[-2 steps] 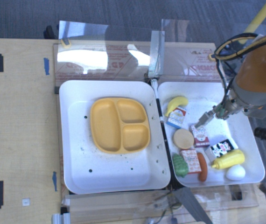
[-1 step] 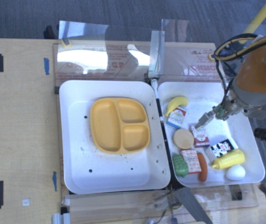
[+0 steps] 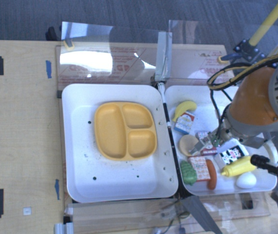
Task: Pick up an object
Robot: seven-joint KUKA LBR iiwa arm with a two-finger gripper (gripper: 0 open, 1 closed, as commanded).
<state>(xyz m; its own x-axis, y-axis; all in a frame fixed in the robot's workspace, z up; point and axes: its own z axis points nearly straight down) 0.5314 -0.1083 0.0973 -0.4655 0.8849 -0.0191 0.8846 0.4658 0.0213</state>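
Jaws' state can't be told; gripper (image 3: 203, 144) low in right white bin (image 3: 270, 183). Left white bin (image 3: 75, 130): yellow three-compartment plastic tray (image 3: 126, 130). Right bin: yellow banana (image 3: 184, 108), round tan disc (image 3: 188, 144) beside gripper, sausage (image 3: 211, 173), yellow bottle (image 3: 238, 166), white egg (image 3: 247, 180).

**Arm Hiding Part of Right Bin**

The arm (image 3: 256, 101) is running off the right edge and covering the right bin's (image 3: 205, 89) far side. The gripper (image 3: 208, 141) is looking too small and cluttered for judging its grip. A yellow pole (image 3: 273, 16) is leaving the top corner.
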